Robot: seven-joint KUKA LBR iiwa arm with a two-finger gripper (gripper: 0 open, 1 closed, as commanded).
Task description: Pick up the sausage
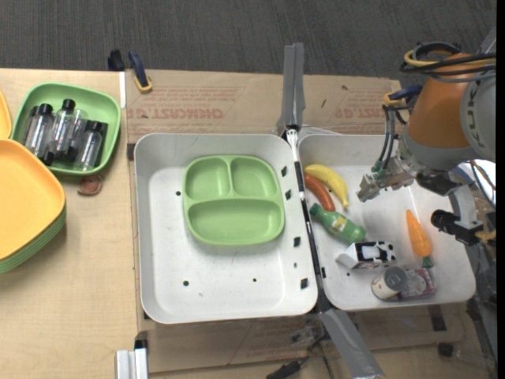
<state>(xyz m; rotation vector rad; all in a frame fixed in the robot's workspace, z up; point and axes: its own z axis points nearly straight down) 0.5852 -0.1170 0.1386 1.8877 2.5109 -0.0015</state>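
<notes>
Lying in the right bin (450, 287), the sausage (319, 189) is a smooth reddish-orange cylinder pressed alongside a curved yellow banana (330, 181), close to the divider between the bins. Just below them sits a glossy green bottle (339, 223), and farther right a tapered orange carrot (419, 234). The left bin (158, 235) carries a matte green compartment plate (233, 199). The gripper (371, 188) hangs above the right bin, apart from the sausage; I cannot tell how it is set.
</notes>
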